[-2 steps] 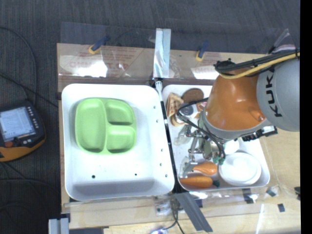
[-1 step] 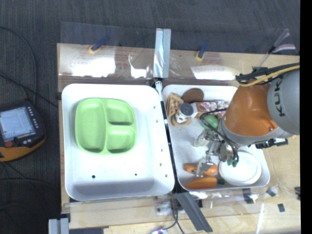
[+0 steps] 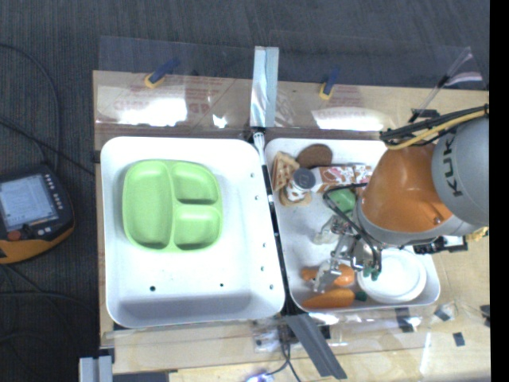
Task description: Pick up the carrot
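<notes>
A: In the right bin [image 3: 429,297], what is obscured?
B: The arm [image 3: 406,193] hides the bin's middle; the gripper [image 3: 338,270] blurs, its opening indeterminate.
A: And the carrot [image 3: 328,298]?
B: Just below the gripper, near the front wall; orange, elongated, lying flat beside a white plate [image 3: 398,281].

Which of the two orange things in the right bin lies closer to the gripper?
The upper orange piece, right at the gripper. The other, longer orange piece lies below it, nearer the front wall of the right bin.
</notes>
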`<state>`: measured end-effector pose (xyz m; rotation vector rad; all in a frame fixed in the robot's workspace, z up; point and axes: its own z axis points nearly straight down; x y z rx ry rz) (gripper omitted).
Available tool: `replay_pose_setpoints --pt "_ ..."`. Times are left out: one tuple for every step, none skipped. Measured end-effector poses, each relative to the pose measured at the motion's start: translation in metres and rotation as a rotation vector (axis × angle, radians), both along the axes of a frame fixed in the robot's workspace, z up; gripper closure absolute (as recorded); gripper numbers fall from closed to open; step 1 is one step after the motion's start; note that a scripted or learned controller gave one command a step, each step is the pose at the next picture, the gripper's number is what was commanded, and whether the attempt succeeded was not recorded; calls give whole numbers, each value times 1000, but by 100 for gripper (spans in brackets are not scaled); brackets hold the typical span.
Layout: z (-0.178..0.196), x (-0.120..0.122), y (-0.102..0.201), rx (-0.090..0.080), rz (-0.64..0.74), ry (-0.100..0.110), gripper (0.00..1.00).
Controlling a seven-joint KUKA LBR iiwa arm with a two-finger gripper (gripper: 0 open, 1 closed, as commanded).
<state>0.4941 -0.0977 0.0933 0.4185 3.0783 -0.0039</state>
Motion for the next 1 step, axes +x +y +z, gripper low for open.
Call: replay_pose_setpoints --pt "9 -1 1 2 2 7 100"
